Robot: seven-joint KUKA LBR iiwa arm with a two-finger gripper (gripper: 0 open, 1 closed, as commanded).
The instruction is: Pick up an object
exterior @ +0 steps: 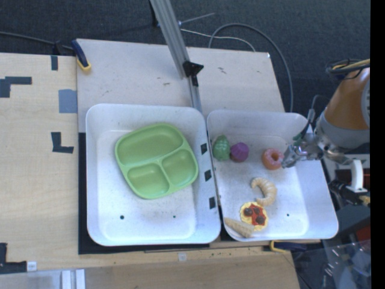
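Pincer: I see the arm's pincer [293, 156] low over the right shallow white bin [313, 215], near its right wall; I cannot tell its state
Nearest item: small pink ring-shaped toy doughnut [272, 158], just left of the pincer, lying on the bin floor
Other items, same bin: green round toy vegetable [221, 148] touching purple round toy [239, 152]; tan curved toy croissant [264, 190]; yellow-and-red toy tart [254, 214]; beige wedge-shaped toy [239, 227] at the front wall
Left shallow white bin [102, 221]: light green plastic tray with three compartments [156, 160], tilted askew
Worktop [36, 161]: pale wood
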